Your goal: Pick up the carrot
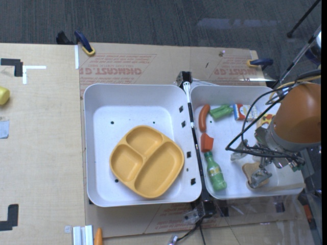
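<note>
A short orange-red tapered piece, which looks like the carrot (206,143), lies by the left wall of the right bin (286,189). My gripper (260,176) hangs low over the bin's front right part, well to the right of the carrot and apart from it. It is just above a tan, bread-like piece (251,170). The orange wrist band (301,114) and cables hide the bin's right side.
A longer orange-red sausage shape (204,116) lies behind the carrot. A green bottle (215,172) lies in front of it. A green item (220,111) and a colourful packet (240,111) sit at the back. The left bin (97,147) holds a yellow divided plate (147,161).
</note>
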You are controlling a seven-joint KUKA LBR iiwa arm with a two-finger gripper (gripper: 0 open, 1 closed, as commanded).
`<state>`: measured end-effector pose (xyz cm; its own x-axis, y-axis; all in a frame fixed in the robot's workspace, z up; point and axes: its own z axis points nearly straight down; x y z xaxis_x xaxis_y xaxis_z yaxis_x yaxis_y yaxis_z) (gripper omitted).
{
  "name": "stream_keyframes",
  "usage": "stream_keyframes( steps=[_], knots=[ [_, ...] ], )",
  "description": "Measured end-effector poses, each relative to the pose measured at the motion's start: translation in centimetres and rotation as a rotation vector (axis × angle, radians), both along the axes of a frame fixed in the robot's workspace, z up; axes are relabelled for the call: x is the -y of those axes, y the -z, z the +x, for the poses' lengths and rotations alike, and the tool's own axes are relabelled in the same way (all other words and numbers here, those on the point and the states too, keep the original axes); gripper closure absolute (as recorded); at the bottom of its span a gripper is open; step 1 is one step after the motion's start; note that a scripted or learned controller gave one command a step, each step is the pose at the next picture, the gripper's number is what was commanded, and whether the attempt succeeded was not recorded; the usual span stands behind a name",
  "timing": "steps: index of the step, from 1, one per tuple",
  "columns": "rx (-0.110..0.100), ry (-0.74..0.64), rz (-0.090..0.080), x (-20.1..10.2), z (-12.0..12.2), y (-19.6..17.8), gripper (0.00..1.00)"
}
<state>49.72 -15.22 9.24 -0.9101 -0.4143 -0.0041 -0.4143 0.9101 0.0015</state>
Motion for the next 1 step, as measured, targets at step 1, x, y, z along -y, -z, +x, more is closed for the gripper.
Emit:
stream_keyframes(
  steps=[1],
  knots=[
    [0.003,-0.179,-0.002,6.70,1.02,-0.04,0.00]
  ],
)
